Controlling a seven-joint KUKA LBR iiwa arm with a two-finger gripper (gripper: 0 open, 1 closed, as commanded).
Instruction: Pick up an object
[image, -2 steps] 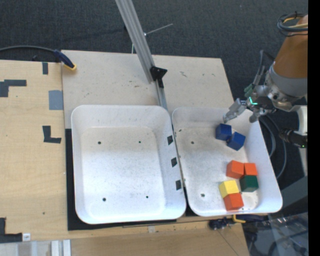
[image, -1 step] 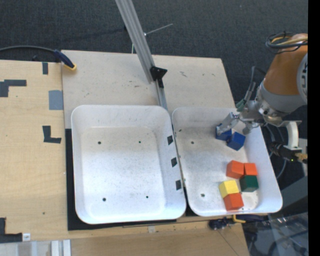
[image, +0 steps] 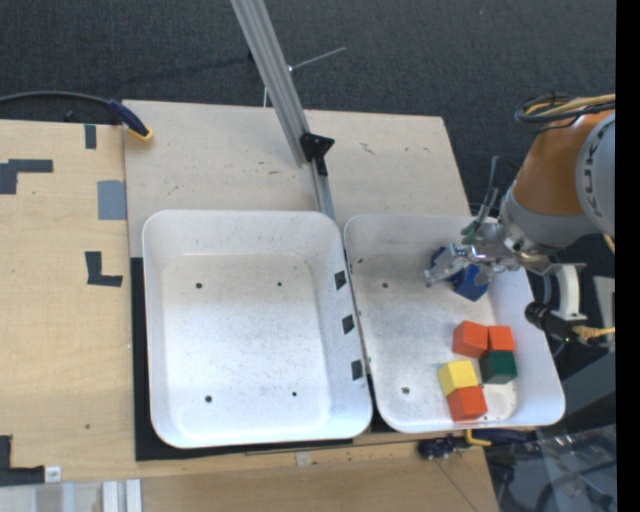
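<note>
I read this as the grasp step: my two-finger gripper (image: 458, 263) sits low in the right-hand shallow white bin (image: 400, 330), jaws around a small blue block (image: 470, 284), closure unclear, well above the orange-yellow-green cube cluster (image: 478, 372); next needs a clean lift.

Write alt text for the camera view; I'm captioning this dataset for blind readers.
A grey and orange robot arm reaches from the right into the right white bin, its gripper beside a blue block. Orange, green and yellow blocks cluster nearer the bin's front corner, and a left white bin sits alongside.
</note>
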